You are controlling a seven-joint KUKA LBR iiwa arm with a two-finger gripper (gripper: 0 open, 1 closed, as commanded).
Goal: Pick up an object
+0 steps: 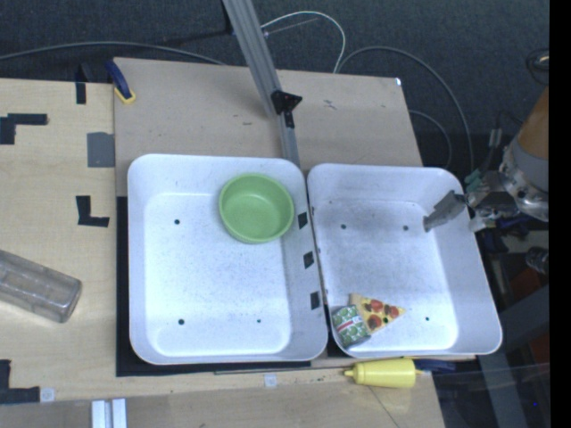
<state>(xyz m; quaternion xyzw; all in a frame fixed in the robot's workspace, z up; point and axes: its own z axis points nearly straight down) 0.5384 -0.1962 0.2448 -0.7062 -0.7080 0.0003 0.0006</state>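
Over the right bin's [464, 279] right rim, the hand [446, 210] hangs near the far corner; whether it is open cannot be told, and nothing is visibly held. Pizza-slice toy [378, 312] and green packet [349, 325] lie touching by that bin's near-left corner. Green bowl [256, 207] sits at the left bin's [152, 266] far-right side. Yellow bottle [385, 373] lies on the surface [205, 114] by the near edge.

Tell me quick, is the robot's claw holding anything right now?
Two-finger gripper: cannot be told whether open or shut; nothing seen in it, at the right white bin's right edge.
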